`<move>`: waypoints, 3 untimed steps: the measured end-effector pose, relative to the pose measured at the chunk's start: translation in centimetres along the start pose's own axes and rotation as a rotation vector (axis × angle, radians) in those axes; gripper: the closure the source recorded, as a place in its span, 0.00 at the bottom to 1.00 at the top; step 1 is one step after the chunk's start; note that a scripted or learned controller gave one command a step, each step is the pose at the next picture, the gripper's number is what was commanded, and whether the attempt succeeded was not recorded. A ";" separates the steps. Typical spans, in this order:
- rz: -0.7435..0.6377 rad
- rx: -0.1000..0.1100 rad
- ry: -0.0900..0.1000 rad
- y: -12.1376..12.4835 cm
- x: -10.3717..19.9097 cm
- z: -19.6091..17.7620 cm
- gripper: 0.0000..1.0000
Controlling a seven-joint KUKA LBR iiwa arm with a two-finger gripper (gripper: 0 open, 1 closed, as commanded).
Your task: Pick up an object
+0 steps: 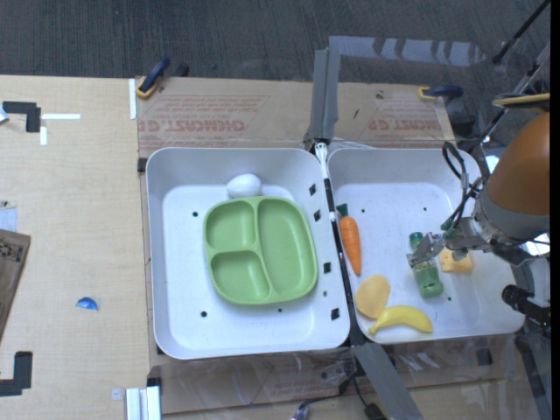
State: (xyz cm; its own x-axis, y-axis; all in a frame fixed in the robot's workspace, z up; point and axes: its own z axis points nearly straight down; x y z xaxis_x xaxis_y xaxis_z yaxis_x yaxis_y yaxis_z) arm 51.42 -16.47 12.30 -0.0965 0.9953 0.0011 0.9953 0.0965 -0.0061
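Observation:
The right bin (394, 191) holds an orange carrot (351, 242) near its left wall, a pale yellow rounded piece (374, 295), a banana (402, 319) along the front, a small green block (429, 281) and a yellow wedge (457, 262). My gripper (425, 250) hangs low in the right bin, just above and behind the green block and left of the yellow wedge. A small green bit (416, 239) shows right beside the gripper. The arm's orange band (525, 178) rises at the right edge.
The left bin (175, 234) holds a green divided plate (261, 250) with a white egg-like object (244, 185) behind it. Brown cardboard (227, 116) lies behind the bins. The wooden bench (70, 217) extends left with a small blue item (86, 304).

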 end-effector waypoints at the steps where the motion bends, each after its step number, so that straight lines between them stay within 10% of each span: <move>1: -0.032 -0.004 -0.001 2.9 -0.2 3.2 0.00; 2: -0.029 -0.002 0.000 2.9 -0.3 2.5 1.00; 3: 0.193 -0.002 -0.002 10.0 5.0 -8.3 1.00</move>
State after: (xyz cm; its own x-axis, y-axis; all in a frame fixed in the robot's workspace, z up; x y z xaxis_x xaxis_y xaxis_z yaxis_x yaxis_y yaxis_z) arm 60.92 -10.55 20.57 0.0963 0.9954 -0.0023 0.9953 -0.0963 -0.0037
